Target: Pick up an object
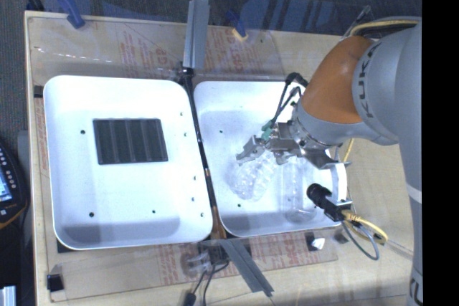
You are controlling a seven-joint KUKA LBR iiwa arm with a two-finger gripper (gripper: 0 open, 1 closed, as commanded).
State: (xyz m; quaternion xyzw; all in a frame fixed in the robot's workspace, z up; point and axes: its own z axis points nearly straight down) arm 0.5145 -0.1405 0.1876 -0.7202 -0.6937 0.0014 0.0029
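While the arm (358,93) reaches in from three o'clock, its gripper (267,148) hangs over the right bin (215,111), and whether it is released or clenched cannot be told. Clear plastic objects (252,179) lie just below it, toward six o'clock. The left bin (64,154) holds a dark ribbed panel (130,140).

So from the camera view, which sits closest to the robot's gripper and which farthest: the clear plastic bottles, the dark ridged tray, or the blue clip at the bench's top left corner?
1. Clear plastic bottles: in the right bin, just beneath the gripper.
2. Dark ridged tray: in the left bin, across the divider.
3. Blue clip: at the bench's far top left corner, outside both bins.
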